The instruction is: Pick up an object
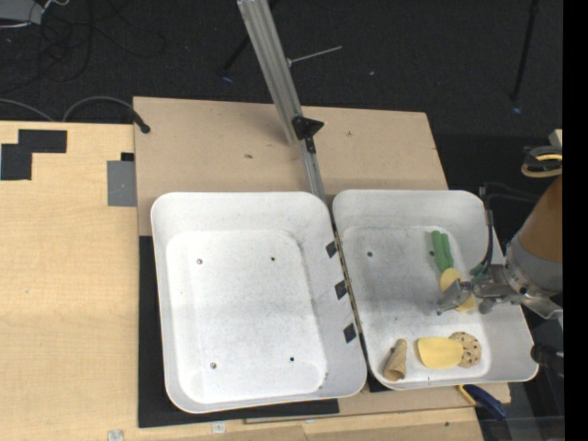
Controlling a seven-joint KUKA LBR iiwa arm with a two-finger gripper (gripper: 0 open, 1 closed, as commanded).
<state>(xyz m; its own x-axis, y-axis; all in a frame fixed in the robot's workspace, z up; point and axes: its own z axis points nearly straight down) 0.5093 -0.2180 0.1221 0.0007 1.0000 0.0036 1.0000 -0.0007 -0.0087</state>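
Cone (pixel 396 360) lies near; end effector (pixel 457 296) beside yellow piece (pixel 450 279), grip unclear.

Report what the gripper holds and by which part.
Cannot be told: the gripper sits low in the right bin beside the green-and-yellow corn toy; no object shows between its fingers.

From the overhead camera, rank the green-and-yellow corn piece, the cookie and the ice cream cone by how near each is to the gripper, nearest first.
Gripper sits in the right bin, near its right side.
1. Green-and-yellow corn piece, just above the gripper, toward the bin's back.
2. Cookie, below it, by the front right corner.
3. Ice cream cone, farthest, at the front left of that bin.
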